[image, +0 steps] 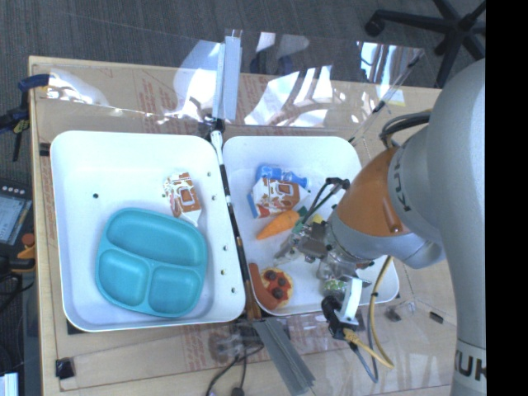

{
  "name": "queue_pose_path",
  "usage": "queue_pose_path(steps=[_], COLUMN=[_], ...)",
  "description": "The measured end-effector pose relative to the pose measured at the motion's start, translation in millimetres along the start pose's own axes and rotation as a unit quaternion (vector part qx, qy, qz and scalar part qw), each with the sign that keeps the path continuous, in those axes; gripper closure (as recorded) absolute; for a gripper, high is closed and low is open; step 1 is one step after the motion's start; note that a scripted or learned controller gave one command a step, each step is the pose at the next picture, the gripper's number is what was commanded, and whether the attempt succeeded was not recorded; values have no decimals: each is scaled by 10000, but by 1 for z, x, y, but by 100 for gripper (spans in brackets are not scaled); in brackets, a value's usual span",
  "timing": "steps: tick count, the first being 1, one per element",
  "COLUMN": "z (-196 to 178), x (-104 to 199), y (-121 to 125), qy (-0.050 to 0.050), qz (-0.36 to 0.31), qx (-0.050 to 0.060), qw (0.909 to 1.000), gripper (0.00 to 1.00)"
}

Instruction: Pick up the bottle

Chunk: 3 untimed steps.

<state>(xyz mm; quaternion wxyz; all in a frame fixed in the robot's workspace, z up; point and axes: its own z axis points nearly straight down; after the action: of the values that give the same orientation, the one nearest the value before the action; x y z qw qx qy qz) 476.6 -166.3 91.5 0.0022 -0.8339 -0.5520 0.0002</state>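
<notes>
Camera view: what looks like the bottle, small, white and brown, lies in the left bin just above the blue plate. The end effector is far off to its right, by the carrot. I cannot tell if it is open.

Both bins: white moulded plastic, smooth, semi-matt; left bin, right bin. Divided tray in left bin: turquoise plastic, smooth, slight sheen. Two printed packets, crinkled glossy film or paper: small packet in left bin, larger packet in right bin. Toy carrot: orange, matt, looks plastic. Pizza slice toy: matt. Surface: tan board, cardboard- or wood-like, with red print, partly under clear, highly reflective sheeting. Arm: smooth grey casing, satin; orange band glossy. End effector: dark metal parts, material detail unclear.
</notes>
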Motion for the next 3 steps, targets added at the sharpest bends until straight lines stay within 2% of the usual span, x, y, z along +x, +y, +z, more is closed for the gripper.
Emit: queue_pose_path(steps=[1, 2, 3], z=[-37, -1, -25], x=[66, 89, 106], y=[81, 27, 129], qy=[-5, -31, -14], qz=[-716, 674, 474], qx=[-6, -29, 6], qw=[9974, 9977, 9989], gripper=[0, 0, 0])
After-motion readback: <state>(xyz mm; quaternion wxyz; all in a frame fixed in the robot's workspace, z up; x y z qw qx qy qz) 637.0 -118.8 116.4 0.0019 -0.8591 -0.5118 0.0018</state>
